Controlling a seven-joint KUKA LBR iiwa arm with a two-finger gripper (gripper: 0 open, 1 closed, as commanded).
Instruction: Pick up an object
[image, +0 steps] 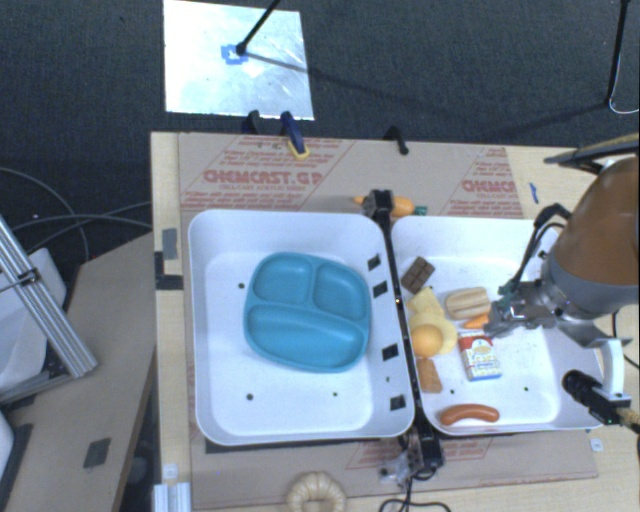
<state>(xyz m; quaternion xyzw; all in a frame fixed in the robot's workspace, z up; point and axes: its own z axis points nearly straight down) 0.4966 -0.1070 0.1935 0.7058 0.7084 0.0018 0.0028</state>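
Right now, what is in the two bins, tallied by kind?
Blue divided plate: 1
Sausages: 1, the hot dog
Bread rolls: 1, bun
Round fruit: 1, orange
Brown bars: 2, chocolate piece, lower bar
Yellow piece: 1
Red-and-white carton: 1
Total: 8

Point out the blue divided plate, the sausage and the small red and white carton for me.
Blue divided plate (306, 310), camera view, on its central ridge.
Sausage (469, 414), camera view, its middle.
Red and white carton (481, 357), camera view, its top face.
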